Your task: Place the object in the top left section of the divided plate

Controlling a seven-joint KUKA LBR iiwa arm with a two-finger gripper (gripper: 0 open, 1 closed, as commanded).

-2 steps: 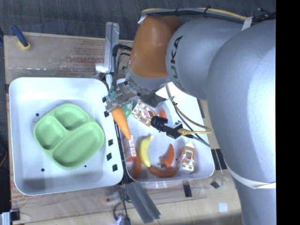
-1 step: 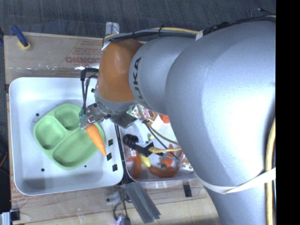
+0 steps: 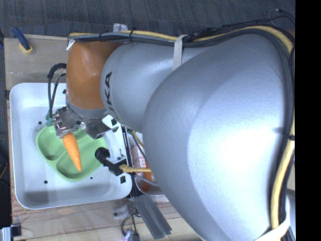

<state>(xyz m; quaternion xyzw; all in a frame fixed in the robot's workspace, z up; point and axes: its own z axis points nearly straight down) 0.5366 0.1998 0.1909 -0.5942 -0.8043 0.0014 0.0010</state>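
Camera view: the grey arm (image 3: 215,124) reaches in from the right and covers most of the bench, with its orange band (image 3: 85,79) over the far side of the left bin (image 3: 22,134). The gripper (image 3: 64,127) points down into that bin, above the far part of the green divided plate (image 3: 46,145). The arm's own parts crowd around it, so I cannot tell whether its jaws are wide or narrow.

The carrot (image 3: 73,152) lies on the plate. Its thick end is far, right at the gripper, and its thin tip points near and slightly right. Whether the gripper holds the thick end or only touches it cannot be made out. The carrot sits about the middle of the plate, close to the low ridges between the sections; which section it is in is not clear.

The plate rests on the floor of the left bin, toward its right side. On the wooden bench (image 3: 30,64) beyond the bin, at far left, lies a small blue and yellow tool (image 3: 21,38).
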